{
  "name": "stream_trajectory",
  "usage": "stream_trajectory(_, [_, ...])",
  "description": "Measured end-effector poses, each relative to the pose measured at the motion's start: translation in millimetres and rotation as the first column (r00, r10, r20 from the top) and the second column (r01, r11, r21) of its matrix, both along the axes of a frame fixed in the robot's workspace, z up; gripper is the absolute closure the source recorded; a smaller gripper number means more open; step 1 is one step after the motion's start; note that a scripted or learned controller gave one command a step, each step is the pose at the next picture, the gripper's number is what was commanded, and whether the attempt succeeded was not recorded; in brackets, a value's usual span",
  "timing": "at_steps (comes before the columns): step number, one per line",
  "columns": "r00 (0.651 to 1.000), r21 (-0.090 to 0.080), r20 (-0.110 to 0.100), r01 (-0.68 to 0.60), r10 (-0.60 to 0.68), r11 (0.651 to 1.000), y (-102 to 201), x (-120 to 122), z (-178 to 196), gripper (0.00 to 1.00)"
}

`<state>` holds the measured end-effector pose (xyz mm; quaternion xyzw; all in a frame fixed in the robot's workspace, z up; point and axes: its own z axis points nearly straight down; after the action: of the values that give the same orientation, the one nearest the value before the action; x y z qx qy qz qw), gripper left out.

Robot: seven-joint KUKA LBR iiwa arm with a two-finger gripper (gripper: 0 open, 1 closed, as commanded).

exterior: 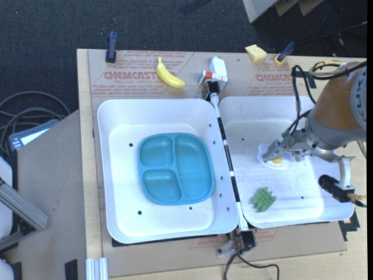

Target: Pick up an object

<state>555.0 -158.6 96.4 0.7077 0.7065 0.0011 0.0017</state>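
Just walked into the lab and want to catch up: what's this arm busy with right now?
The arm's gripper is down in the right bin, right at a small yellow-and-white object; whether it has a hold on it can't be told from here. A green object lies nearer the front of that bin. The left bin holds a blue divided plate. A banana sits on the board behind the bins.

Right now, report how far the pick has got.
Done: the arm has reached into the right bin, and the gripper sits low over a small yellow object. In hand: nothing that can be confirmed; the object lies on the bin floor, partly hidden by the gripper. Left: grasp and lift. The green object in the same bin is untouched, and the blue plate lies in the left bin.
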Motion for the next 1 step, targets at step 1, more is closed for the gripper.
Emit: stream_trajectory(1, [1.0,0.002,-0.003,-0.004,0.004,1.0,41.3,79.6,-11.6,0.0])
